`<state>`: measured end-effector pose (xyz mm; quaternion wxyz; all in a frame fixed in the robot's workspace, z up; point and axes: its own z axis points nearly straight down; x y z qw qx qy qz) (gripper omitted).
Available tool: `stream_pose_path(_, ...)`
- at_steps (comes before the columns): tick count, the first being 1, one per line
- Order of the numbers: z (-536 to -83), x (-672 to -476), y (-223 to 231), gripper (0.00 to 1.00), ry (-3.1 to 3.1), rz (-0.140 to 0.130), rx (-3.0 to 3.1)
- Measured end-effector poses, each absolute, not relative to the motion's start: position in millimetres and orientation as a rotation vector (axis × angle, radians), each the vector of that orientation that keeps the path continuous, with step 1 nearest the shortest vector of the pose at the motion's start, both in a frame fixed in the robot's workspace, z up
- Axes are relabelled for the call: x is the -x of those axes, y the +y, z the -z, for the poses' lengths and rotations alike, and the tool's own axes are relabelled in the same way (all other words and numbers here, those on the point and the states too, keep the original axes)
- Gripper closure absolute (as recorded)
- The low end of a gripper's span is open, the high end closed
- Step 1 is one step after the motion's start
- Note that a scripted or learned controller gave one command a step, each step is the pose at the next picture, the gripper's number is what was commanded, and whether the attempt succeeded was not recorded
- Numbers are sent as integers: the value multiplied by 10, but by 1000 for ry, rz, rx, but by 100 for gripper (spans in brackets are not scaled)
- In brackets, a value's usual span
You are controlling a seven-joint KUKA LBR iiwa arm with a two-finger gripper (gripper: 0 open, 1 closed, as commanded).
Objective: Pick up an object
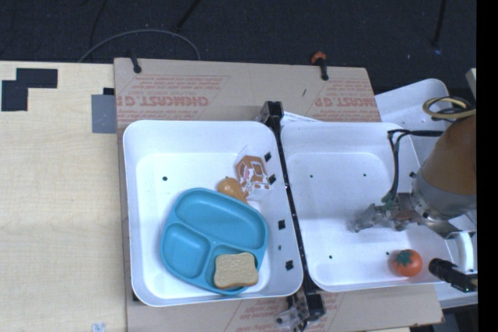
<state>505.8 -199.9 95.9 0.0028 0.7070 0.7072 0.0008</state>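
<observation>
Near right corner of right bin [342, 159]: small orange-red tomato-looking thing [406, 263], loose on floor. Just beyond it, gripper [373, 218] hovering, nothing between fingers, open or closed: cannot tell. Best bet imo: centre over tomato, drop straight, mind bin wall. Left bin: blue tray [198, 233], toast slice [236, 270].

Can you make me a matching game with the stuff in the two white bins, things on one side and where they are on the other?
Things:
1. blue tray
2. slice of bread
3. tomato
4. gripper

Places:
A. right bin, near its front edge
B. lying on the blue tray
C. low over the right bin's floor
D. on the left bin's floor

Pairs: 1-D, 2-B, 3-A, 4-C
</observation>
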Motion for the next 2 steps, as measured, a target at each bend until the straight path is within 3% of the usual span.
stream_pose_path(1,-1047,-5031,-2000,100,2217,1,-2230)
stream_pose_path(2,-1650,-5108,-2041,100,2221,-2,-2218)
